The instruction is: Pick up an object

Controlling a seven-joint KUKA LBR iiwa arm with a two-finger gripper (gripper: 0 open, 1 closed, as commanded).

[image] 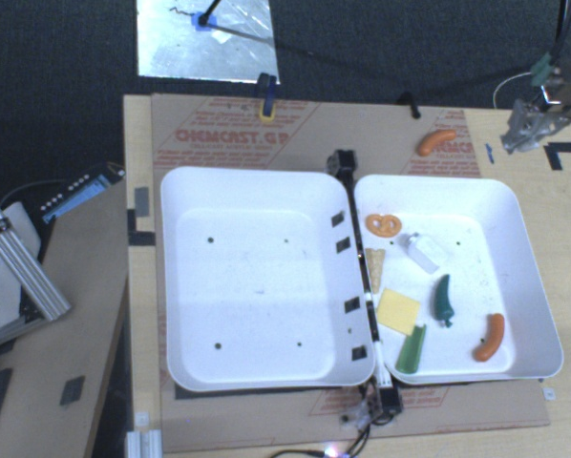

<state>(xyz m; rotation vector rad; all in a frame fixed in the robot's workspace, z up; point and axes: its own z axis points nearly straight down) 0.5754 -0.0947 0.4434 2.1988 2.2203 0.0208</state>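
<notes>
The right bin (529, 246) holds a small orange pretzel (383, 224), a clear little bottle (422, 250), a dark green pepper (443, 300), a yellow cheese square (398, 311), a green wedge (412, 348), an orange sausage (490, 338) and a tan cracker (374, 259) by the divider. My gripper (522, 134) hangs at the far right, beyond the right bin's back corner and above the bench, well apart from every object. Nothing shows under it.
A second orange sausage (436, 141) lies on the cardboard behind the right bin. The left bin (257, 176) sits beside it, joined by black clips (344, 245). A yellow-blue clamp (265, 98) and a silver sheet (205, 27) are at the back.
</notes>
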